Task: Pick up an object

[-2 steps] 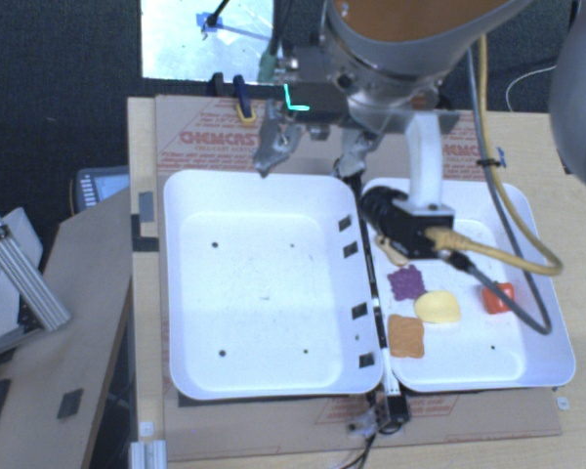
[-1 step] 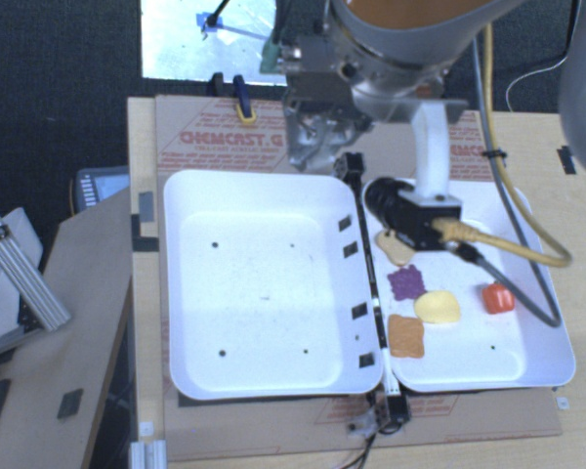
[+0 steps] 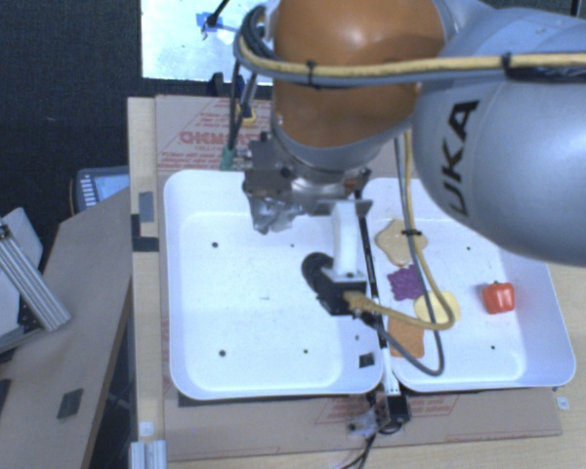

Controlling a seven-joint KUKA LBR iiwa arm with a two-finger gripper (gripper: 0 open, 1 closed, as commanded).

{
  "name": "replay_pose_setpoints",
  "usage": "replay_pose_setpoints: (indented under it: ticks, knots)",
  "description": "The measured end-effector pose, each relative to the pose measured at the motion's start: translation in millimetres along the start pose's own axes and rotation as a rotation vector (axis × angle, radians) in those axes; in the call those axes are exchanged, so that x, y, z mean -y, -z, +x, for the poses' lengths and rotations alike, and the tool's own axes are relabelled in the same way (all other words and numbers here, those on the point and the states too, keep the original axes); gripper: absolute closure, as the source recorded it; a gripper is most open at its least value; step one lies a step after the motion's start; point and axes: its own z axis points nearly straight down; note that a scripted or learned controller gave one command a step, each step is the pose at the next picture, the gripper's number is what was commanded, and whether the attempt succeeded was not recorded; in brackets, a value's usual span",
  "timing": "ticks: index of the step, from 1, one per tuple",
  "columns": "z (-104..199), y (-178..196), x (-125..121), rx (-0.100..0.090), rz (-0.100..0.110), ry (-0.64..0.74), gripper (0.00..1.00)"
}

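My gripper [image 3: 270, 213] hangs over the back middle of the left white bin [image 3: 225, 311], under the big orange and grey wrist. Nothing shows under it except the bin floor. The loose things lie in the right white bin [image 3: 498, 355]: a pale yellow flat piece [image 3: 398, 243], a purple piece [image 3: 405, 283], a yellow round piece [image 3: 441, 308], an orange flat piece [image 3: 407, 336] near the divider, and a red-orange pepper-like toy [image 3: 498, 297] further right. All of them lie to the right of the gripper, apart from it.
The arm's grey body covers the back of the right bin. The bins rest on a cardboard sheet [image 3: 195, 135]. A metal rail [image 3: 20, 272] and a wooden side surface [image 3: 78, 360] lie to the left of the bench.
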Motion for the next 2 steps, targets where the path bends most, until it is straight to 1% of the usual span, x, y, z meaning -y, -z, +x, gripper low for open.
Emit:
replay_pose_setpoints:
  ticks: [1,2]
  knots:
    - [-48,-133,27,0.001,0.003,-0.003,1.00]
    - [-52,-274,26,-0.001,0.002,0.000,1.00]
